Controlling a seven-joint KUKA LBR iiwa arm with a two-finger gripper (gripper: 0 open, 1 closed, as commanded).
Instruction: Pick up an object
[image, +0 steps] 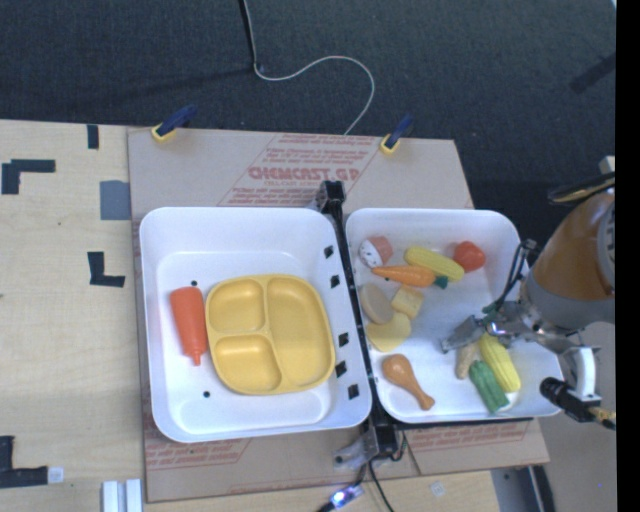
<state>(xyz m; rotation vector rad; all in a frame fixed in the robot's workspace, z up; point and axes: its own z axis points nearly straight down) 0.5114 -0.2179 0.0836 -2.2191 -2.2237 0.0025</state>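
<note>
The gripper (466, 339) hangs low in the right bin (436, 214), and whether its tips are spread or pressed together cannot be told. Just right of it lies the corn cob (500, 362), yellow and ridged, touching a green vegetable (488, 387). The bin's right wall stands close behind; bare floor opens leftward toward the chicken drumstick (408, 380).

cam: single, fixed above bench (60, 300) | slanted down-look – both bins (160, 240) in frame | mid range – arm (580, 260) enters right
</note>
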